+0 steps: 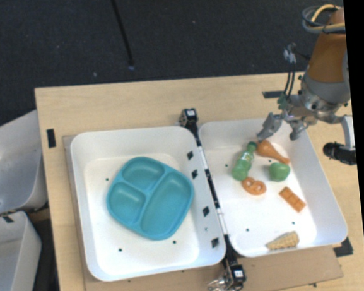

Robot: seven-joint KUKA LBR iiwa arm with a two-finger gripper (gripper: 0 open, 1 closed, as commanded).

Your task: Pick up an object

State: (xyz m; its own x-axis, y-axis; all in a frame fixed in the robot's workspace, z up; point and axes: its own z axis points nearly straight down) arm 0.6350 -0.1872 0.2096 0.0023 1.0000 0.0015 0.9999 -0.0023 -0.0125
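Observation:
The right bin (318, 180) holds several small items: a green bottle (242, 163), an orange carrot-like piece (272, 151), a green round piece (279, 172), an orange pretzel shape (254, 187), an orange block (292, 199) and a tan cracker (283, 242). My gripper (282, 127) hangs above the bin's far right part, just beyond the carrot piece. Its two fingers are spread apart with nothing between them. The arm's orange band (326, 56) rises at the right edge.
The left bin (84, 182) holds a blue divided plate (150, 197). A black-clipped divider (205, 184) runs between the bins. The wooden bench (134, 101) surrounds them, and white containers (7, 169) stand off to the left.

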